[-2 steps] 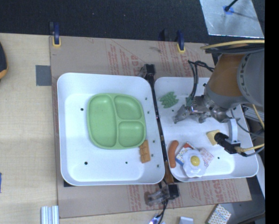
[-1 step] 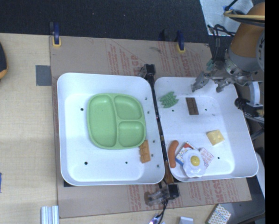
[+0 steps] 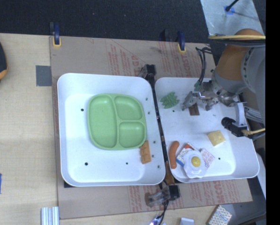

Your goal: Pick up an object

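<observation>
The counter (image 3: 22, 125) carries two white bins side by side, so anything lifted from one could go into the other. The left bin (image 3: 74, 168) holds a green divided plate (image 3: 116, 121) and an orange wafer (image 3: 145, 152) at its right wall. The right bin (image 3: 243, 165) keeps the loose pickings: a yellow cheese block (image 3: 216, 138), a fried egg (image 3: 195, 162), a sausage (image 3: 173, 153) and a green leafy piece (image 3: 169, 99). The hand (image 3: 194, 105) hangs low over that bin's upper part, beside the leafy piece; whether it is apart or together, I cannot tell.

blue clamps (image 3: 56, 33) — cardboard sheet (image 3: 107, 55)
</observation>
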`<state>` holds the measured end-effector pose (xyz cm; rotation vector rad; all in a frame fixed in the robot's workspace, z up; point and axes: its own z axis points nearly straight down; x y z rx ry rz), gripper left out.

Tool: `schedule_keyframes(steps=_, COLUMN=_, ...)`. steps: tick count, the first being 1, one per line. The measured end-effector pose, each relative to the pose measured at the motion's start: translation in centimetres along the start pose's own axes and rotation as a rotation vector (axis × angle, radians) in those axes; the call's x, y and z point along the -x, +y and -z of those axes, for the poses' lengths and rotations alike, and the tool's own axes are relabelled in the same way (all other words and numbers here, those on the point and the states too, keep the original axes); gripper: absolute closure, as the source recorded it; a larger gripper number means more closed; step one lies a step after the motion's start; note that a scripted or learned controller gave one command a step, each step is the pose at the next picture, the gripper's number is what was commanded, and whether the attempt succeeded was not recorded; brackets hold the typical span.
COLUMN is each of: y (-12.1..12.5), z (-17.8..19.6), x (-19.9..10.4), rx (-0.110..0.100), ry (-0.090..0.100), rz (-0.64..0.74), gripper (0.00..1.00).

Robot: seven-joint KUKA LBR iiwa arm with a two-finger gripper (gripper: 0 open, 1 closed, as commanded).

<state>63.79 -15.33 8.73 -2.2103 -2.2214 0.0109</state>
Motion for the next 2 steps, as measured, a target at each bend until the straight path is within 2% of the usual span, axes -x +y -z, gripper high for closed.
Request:
schedule_keyframes(steps=1, y=0.26, z=1.59, x=0.16, rx=0.007, ry=-0.003, rz=0.002, gripper=1.00)
schedule_keyframes(steps=2, y=0.24, z=1.53, x=0.16, rx=0.006, ry=-0.003, rz=0.002, gripper=0.00)
